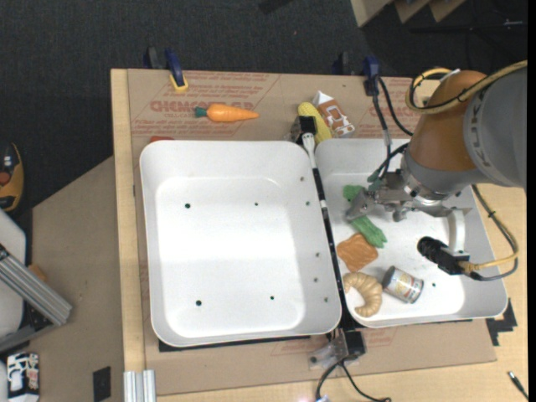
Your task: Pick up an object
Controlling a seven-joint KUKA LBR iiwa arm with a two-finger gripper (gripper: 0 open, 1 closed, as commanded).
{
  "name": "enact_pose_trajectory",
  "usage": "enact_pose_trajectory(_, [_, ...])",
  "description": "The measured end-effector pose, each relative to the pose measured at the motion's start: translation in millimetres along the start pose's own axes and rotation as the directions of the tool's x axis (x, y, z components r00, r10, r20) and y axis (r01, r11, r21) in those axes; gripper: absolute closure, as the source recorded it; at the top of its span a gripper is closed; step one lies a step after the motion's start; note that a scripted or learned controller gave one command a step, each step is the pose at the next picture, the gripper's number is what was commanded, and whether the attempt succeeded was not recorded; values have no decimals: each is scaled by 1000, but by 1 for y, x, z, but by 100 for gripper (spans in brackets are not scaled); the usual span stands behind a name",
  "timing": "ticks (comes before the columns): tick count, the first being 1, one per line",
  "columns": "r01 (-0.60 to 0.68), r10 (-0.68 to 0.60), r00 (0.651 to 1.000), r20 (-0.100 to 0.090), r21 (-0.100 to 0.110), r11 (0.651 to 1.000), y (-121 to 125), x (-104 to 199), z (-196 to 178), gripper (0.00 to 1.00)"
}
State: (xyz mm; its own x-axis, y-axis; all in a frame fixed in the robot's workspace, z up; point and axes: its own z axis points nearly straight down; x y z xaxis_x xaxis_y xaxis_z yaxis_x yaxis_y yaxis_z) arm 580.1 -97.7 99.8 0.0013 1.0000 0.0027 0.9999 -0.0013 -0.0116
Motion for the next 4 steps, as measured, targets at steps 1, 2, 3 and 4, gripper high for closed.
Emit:
enact_pose_trajectory(1, [0, 0, 1000, 3, -14, 1000, 3, -1, -17, 100])
enact_pose_trajectory(2, [-1, 1, 1000, 3, -13, 1000, 3, -1, -16, 0])
enact_pose_trajectory(3, [3, -3, 1000, 3, -12, 1000, 26, 5, 17, 0])
enact_pose_trajectory(4, [0, 0, 1000, 4, -17, 1000, 26, 5, 4, 100])
